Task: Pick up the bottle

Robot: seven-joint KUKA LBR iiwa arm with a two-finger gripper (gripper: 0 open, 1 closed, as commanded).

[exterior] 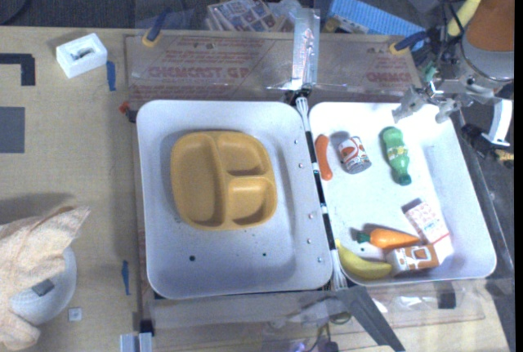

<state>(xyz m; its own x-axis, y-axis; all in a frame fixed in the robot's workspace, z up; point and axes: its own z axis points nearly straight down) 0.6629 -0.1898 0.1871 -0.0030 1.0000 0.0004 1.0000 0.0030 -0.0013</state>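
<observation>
Currently the green bottle lies on its side in the upper middle of the right bin, cap end toward the bottom of the frame, untouched. Left of it, a small red-and-white can, tipped over; further left, against the bin's left wall, a hot dog sausage. Lower right of the bin: a red-and-white carton, a carrot, a banana along the bottom edge, and a small orange juice box, the last three bunched together and touching.

Left bin holds a yellow divided tray, upright, near its centre.

Gripper sits at the upper right of the frame, over the top rim of the right bin, well apart from the bottle and above-right of it. Metal fingers look splayed apart, nothing between them. Orange band of the arm at the frame's right edge.
</observation>
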